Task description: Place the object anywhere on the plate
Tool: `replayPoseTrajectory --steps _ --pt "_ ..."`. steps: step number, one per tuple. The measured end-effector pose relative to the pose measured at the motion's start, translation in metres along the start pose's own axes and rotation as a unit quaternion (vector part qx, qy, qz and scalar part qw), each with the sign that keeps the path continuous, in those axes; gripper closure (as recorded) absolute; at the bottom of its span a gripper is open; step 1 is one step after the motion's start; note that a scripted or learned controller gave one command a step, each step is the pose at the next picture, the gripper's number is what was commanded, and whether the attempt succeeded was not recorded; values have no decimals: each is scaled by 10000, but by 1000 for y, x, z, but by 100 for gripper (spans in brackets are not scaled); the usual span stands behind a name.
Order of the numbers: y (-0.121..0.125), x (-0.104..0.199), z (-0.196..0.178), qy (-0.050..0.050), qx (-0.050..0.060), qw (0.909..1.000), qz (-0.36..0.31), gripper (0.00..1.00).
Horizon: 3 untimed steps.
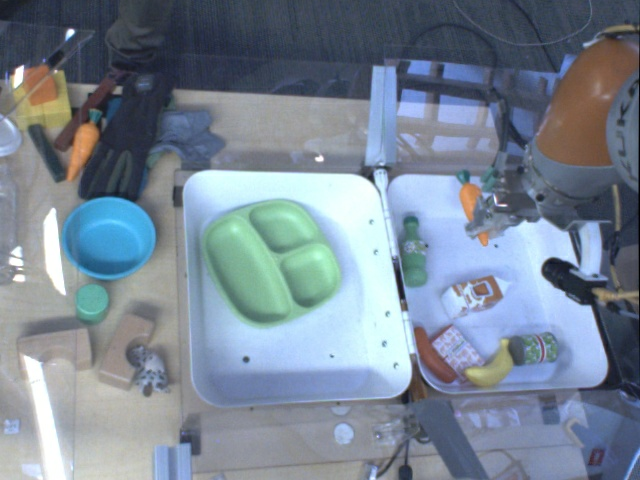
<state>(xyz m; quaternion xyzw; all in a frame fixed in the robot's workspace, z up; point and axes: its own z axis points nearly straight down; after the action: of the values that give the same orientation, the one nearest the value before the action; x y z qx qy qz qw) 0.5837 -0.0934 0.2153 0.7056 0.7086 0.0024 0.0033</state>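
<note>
Fingers (487,220) at one carrot (469,199), one plate (270,260)

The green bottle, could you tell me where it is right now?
The green bottle stands at the right bin's left wall, beside the divider, left of the toy carrot.

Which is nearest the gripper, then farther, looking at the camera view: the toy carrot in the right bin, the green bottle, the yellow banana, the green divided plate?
From the gripper:
1. Orange toy carrot, right beside it.
2. Green bottle, at the right bin's left wall.
3. Yellow banana, at the bin's near edge.
4. Green divided plate, in the left bin.
</note>
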Motion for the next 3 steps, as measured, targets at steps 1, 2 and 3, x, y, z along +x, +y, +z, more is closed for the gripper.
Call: replayPoseTrajectory --steps 1,2,3 --pt "17 83 -22 5 -11 9963 -863 100" --pt "-9 152 31 13 23 9952 -976 100" --pt "-4 266 56 18 23 9953 -969 100"
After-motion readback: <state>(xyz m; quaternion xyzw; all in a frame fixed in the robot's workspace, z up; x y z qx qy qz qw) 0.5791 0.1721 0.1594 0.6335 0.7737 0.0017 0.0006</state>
